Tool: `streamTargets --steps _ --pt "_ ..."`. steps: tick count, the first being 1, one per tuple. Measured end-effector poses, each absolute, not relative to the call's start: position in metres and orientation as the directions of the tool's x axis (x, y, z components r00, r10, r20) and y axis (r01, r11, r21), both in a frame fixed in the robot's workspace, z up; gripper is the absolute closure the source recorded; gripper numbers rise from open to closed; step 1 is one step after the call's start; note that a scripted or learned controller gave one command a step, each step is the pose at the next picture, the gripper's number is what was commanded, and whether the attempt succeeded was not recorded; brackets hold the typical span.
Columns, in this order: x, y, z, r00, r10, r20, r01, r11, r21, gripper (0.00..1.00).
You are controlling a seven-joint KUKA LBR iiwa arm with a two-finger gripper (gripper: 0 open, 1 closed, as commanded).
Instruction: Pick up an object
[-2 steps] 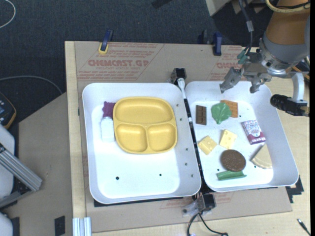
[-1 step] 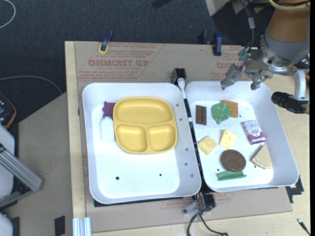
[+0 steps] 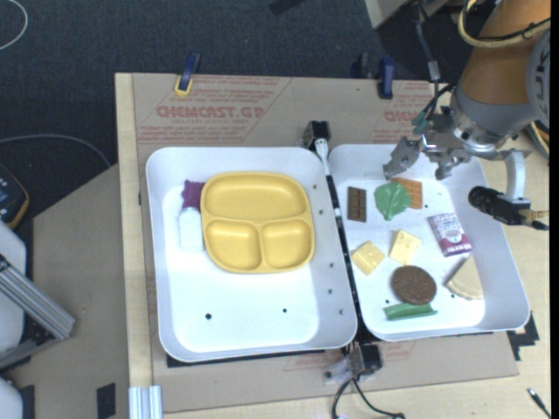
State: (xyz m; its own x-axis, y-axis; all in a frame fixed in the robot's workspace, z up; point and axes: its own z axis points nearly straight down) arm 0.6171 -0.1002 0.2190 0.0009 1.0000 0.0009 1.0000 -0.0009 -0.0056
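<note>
Food pieces (image 3: pixel 403 244) in right bin (image 3: pixel 507 273); yellow tray (image 3: pixel 258 220) left.

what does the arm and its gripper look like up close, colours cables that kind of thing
The arm is grey with a bulbous orange band above the wrist. A yellow cable loops over the orange part, and thin dark cables run alongside it. The gripper is bare grey metal with two slim fingers and small turquoise and red bits near its base.
</note>
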Motion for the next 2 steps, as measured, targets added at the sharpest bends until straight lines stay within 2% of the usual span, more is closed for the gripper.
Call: streamTargets --steps 1,2 --pt "0.623 -0.097 0.174 0.0 1.0 0.001 1.0 0.0 -0.007 0.0" --pt "0.62 -0.098 0.109 0.0 1.0 0.001 1.0 0.0 -0.009 0.0"
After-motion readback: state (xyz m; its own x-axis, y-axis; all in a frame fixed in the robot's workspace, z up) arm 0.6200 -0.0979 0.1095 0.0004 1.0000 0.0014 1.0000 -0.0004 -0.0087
